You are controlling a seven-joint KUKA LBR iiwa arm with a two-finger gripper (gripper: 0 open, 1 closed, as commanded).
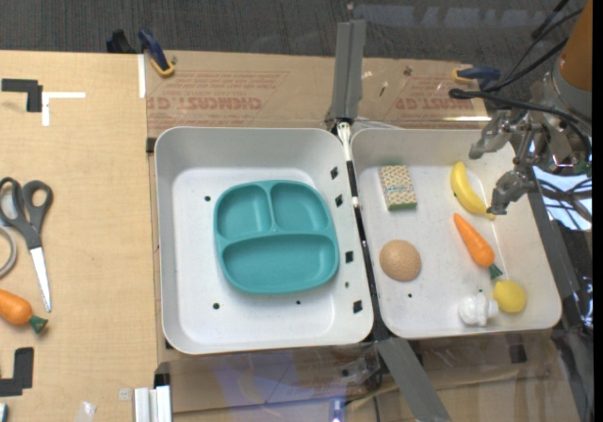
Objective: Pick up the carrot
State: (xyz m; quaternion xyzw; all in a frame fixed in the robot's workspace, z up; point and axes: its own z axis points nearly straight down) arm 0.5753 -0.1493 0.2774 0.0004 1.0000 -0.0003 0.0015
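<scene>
Carrot [474, 239] lies at slant in right bin [542, 251], between banana [466, 188] and lemon [510, 296]. Tool [504, 192] hangs above bin's right side, just beside banana, apart from carrot; grip state cannot be told. Teal divided plate [276, 235] in left bin [179, 251].

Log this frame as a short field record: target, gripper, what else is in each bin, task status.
target: carrot, lying in the right bin, between banana and lemon
gripper: gripper above the right bin, near the banana's lower end, just above the carrot's upper end
right bin others: banana, lemon, sponge, egg, small white object
left bin: teal divided plate
status: carrot not yet picked up
</scene>
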